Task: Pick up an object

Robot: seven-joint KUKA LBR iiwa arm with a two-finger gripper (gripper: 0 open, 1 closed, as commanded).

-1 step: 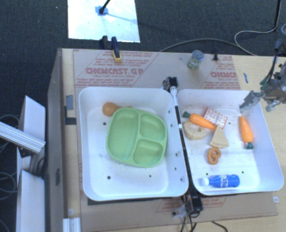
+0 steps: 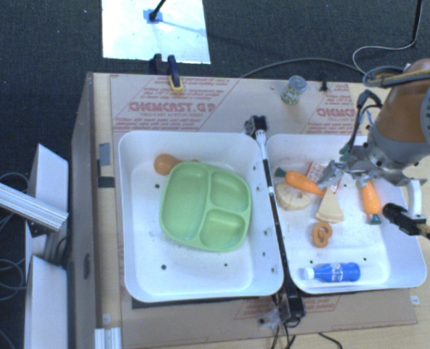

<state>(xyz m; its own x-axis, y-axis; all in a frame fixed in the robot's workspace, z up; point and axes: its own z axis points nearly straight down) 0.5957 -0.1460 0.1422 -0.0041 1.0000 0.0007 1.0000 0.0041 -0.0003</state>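
Note:
The right bin (image 2: pixel 411 267) holds a carrot (image 2: pixel 303 183) lying on a round bread slice (image 2: pixel 293 198), a pale cheese wedge (image 2: pixel 330 209), a small pretzel (image 2: pixel 321 234), a second carrot (image 2: pixel 370 198) and a blue bottle (image 2: pixel 335 272) near the front. A red and white packet (image 2: pixel 314 171) lies at the back. My gripper (image 2: pixel 335 171) hangs low over the back of this bin, just right of the packet and above the cheese wedge. Nothing visibly hangs from it.
The left bin (image 2: pixel 142 267) holds a green divided plate (image 2: pixel 205 206) and an orange ball (image 2: pixel 165 164) at its back left. A black part (image 2: pixel 404 220) on the arm sticks out over the right bin's right side. A small jar (image 2: pixel 295 89) stands behind the bins.

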